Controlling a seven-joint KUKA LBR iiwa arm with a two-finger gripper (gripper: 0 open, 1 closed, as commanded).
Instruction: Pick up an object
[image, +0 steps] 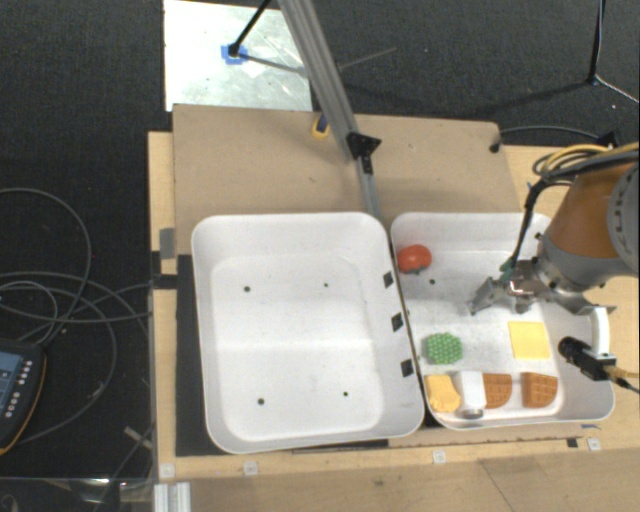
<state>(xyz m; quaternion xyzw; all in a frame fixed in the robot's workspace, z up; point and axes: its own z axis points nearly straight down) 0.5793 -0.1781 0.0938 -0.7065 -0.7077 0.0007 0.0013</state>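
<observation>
Orange-brown waffle pieces line the near rim of the right bin: 1 waffle at the right and a second waffle just left of it. Beside that lies a small white object, then a yellow-orange piece at the near-left corner. Just beyond that piece sits a green bumpy ball, and to its right, behind the waffles, a pale yellow square slice lies flat on the bin floor.

Farther in, the tool is low over the middle of the right bin, above bare floor between the yellow slice and a red tomato-like object that rests near the bin's far-left corner. Its 2 fingers look spread partway apart with nothing between them, though the metal parts are small and hard to read. It touches none of the objects; the green ball and the yellow slice are the nearest, each apart from it.

The arm comes in from the right, its orange band just above the grey wrist, bent down toward the bin. A black fitting hangs at its near side over the bin's right rim.

The left bin sits alongside, touching the right one at black clips. Both rest on the brown desk.
</observation>
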